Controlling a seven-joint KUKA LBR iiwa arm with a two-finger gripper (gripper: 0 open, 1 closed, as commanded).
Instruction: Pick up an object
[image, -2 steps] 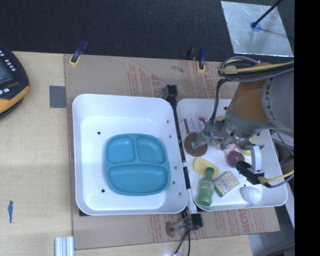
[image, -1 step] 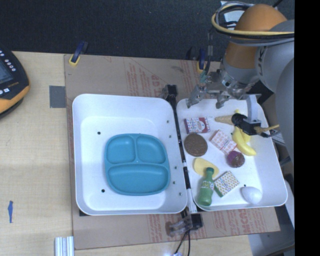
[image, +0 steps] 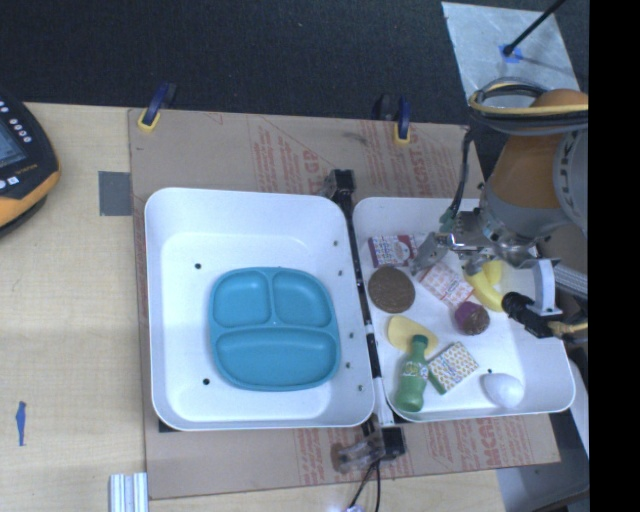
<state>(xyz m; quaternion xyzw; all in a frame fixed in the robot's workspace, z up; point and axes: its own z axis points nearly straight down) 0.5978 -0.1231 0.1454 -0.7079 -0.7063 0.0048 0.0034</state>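
Note:
The right bin (image: 545, 402) holds several small objects: a brown round disc (image: 391, 289), a yellow piece (image: 410, 331), a green bottle (image: 411, 375) lying down, a patterned packet (image: 452, 366), a white egg (image: 502, 388), a dark purple ball (image: 471, 318) and a yellow banana-like piece (image: 487, 286). Two flat pink-and-white packets (image: 389, 248) (image: 446, 284) lie near the bin's back. My gripper (image: 466, 243) hangs low over the back right part of this bin, above the banana-like piece and the second packet. I see nothing clearly between its fingers.
The left bin (image: 170, 300) holds a blue divided plate (image: 273, 327). Both bins rest on a cardboard sheet (image: 250, 150) clamped at the back. A yellow-and-black device (image: 20, 150) sits at the far left of the bench. The arm's grey and orange body (image: 525, 170) covers the right bin's back right corner.

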